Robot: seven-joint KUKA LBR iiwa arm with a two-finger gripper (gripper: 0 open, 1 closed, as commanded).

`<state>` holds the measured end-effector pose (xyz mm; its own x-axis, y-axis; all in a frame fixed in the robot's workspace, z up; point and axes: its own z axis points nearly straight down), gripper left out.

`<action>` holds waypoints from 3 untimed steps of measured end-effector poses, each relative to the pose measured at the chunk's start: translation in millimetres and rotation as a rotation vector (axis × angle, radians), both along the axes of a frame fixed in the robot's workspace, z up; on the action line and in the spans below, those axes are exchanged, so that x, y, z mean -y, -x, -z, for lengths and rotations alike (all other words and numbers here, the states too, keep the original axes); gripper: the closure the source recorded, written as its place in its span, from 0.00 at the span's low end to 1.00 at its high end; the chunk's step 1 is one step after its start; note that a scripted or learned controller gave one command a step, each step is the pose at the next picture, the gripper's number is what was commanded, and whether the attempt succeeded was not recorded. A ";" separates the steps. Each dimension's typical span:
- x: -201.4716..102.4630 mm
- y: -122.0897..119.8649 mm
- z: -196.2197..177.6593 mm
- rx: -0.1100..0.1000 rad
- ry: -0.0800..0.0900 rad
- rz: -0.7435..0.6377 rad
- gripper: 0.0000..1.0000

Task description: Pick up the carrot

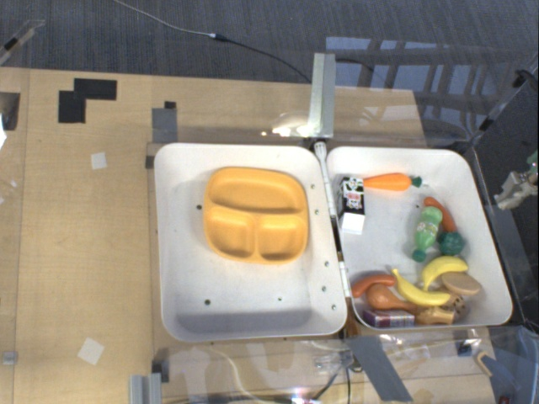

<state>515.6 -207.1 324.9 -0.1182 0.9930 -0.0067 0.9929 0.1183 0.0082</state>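
A: Where's the carrot [389,182]?
B: Lying flat near the far edge of the right bin [472,175], just beside a small black-and-white box [352,200].
A: And the claw [515,190]?
B: At the right edge, outside that bin, well apart from the carrot. Too little of it shows; I cannot tell its state.
A: The left bin [177,225]?
B: It bears a yellow tray [255,214].

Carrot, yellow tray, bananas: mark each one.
carrot [386,182], camera view, middle of its orange body
yellow tray [254,213], camera view, central divider
bananas [431,281], camera view, where the two meet
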 end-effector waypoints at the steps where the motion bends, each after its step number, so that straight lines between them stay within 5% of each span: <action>1: -2.0 29.0 145.6 -0.016 -0.007 0.110 1.00; 2: -1.6 26.9 141.7 -0.008 -0.005 0.108 0.00; 3: -2.5 -22.4 127.4 -0.004 -0.007 0.426 0.00</action>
